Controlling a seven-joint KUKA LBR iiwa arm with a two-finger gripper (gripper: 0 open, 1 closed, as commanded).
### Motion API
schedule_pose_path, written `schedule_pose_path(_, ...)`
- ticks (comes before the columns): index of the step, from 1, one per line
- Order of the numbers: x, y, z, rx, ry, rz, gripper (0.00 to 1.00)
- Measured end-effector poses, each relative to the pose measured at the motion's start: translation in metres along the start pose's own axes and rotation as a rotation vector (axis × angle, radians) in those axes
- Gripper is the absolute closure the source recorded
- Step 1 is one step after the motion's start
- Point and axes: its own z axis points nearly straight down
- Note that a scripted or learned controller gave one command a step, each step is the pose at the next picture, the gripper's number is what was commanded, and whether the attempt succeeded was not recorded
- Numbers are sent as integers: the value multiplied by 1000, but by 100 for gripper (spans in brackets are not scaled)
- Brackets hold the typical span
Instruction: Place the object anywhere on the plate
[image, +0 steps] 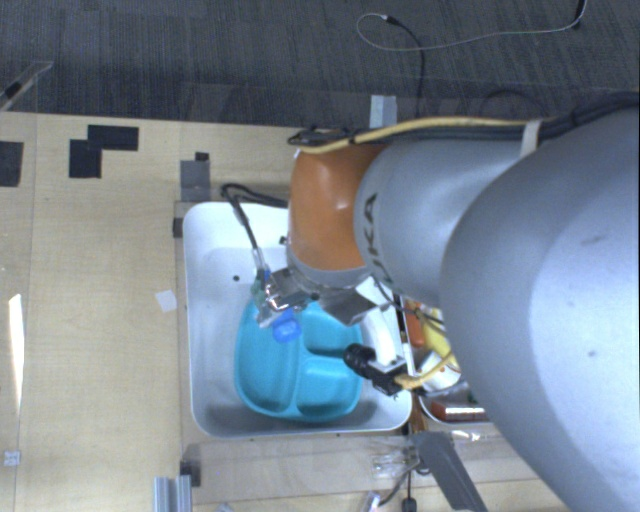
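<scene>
A bright blue divided plate (300, 380) lies in the left white bin (212, 300), towards its near right side. My gripper (274, 300) hangs over the plate's far edge, below the orange band of the wrist (325, 215). A small round blue object (286, 328) sits right under the gripper tip, over the plate's upper part. I cannot make out whether it is gripped or resting on the plate. The arm's bulk hides the plate's right rim.
The grey arm (500, 280) covers most of the right bin. At the gap between the bins I see yellow and orange items (440, 350), a black fitting (365, 362) and a metal bowl rim (452, 406). A black cable (243, 225) crosses the bin's far end.
</scene>
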Motion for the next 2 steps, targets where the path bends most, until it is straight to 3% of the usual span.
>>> schedule_pose_path(1, 40, -30, -10, 2, 1, 260, 100)
schedule_pose_path(2, 14, -4, 62, 2, 0, 299, 100)
